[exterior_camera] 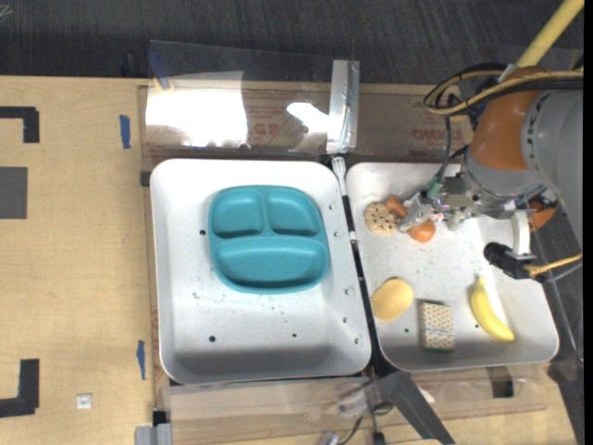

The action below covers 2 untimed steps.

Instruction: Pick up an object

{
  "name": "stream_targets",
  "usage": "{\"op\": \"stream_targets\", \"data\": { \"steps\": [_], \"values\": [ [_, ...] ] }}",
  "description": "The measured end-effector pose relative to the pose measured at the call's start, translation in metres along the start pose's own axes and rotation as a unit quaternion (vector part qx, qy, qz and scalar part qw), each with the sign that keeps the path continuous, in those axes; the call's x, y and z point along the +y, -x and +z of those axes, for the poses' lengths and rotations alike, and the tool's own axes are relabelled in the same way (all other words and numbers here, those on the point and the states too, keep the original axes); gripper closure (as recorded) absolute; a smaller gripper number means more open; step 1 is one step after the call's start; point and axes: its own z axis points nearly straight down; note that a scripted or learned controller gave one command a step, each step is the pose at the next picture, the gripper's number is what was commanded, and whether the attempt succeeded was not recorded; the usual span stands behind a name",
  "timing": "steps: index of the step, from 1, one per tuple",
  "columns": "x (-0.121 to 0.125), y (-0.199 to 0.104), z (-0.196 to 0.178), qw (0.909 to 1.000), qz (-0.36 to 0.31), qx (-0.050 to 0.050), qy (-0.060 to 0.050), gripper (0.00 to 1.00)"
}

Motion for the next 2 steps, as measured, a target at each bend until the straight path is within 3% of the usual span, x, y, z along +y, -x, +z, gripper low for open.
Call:
{"op": "stream_targets", "data": {
  "steps": [1, 2],
  "values": [
    [0.002, -0.001, -0.013, 1.0000, -0.001, -0.001, 0.003, 1.00],
    [0.042, -0.082, -0.113, 0.9983, 0.059, 0.001, 0.002, 1.00]
  ]
}}
